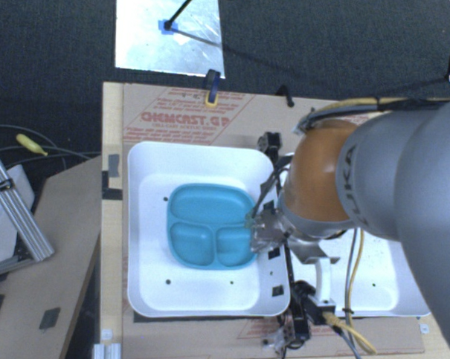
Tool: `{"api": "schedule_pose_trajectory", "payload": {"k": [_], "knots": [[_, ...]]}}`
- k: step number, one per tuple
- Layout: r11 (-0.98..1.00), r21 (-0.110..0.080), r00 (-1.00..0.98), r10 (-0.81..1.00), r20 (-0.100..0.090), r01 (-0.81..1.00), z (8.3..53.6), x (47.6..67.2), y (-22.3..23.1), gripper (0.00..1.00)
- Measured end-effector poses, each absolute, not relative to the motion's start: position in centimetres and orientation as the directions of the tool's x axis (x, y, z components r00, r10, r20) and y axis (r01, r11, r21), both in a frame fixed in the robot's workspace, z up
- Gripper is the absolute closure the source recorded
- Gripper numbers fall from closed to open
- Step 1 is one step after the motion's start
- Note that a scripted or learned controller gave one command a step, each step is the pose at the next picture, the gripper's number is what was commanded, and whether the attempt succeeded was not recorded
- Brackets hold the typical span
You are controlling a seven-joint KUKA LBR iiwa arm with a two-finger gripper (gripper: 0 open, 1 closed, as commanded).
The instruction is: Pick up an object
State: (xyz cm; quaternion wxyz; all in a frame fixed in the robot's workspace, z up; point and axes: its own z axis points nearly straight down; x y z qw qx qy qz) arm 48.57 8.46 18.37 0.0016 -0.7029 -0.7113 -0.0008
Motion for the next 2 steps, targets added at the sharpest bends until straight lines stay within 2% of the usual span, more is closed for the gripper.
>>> {"api": "schedule_pose_trajectory", "payload": {"k": [1, 2], "knots": [[0.008, -0.004, -0.008, 1.0, 0.001, 1.0, 13.4, 48.9, 12.5, 1.0], [0.0, 0.002, 0.0, 1.0, 0.001, 1.0, 8.4, 53.0, 11.1, 1.0]]}}
